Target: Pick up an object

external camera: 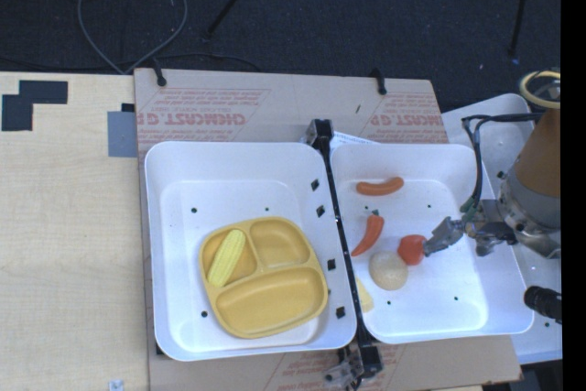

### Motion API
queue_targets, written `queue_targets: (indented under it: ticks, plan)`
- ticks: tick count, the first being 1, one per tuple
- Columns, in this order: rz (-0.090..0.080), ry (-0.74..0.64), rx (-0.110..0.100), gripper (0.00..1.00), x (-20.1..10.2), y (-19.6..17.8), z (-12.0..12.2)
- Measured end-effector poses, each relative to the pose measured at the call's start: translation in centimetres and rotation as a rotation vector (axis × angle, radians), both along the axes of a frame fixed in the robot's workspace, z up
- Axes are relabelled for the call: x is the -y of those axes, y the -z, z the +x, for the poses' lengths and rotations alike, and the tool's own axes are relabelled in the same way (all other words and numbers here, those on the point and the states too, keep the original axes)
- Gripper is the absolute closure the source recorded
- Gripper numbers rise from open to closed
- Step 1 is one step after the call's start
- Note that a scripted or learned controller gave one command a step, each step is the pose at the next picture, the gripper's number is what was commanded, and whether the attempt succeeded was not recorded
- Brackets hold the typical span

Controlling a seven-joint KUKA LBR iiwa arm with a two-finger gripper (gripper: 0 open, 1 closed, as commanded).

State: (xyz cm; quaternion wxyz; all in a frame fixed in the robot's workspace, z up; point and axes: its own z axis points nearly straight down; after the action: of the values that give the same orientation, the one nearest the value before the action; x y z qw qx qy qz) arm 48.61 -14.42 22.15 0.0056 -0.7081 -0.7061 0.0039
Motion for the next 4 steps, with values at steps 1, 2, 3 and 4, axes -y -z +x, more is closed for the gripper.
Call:
queue_targets:
  ticks: [1, 2, 3, 4]
  plan:
    - [-0.002, -0.002, 0.012, 0.00, 0.0, -0.5, 0.2]
    - [0.001, -0.003, 0.004, 0.00, 0.3, 5.6, -0.5]
    - [0.001, -0.002, 0.005, 0.00, 0.4, 9.9, -0.6]
    - [-0.002, -0.001, 0.011, 0.00, 0.3, 13.5, -0.6]
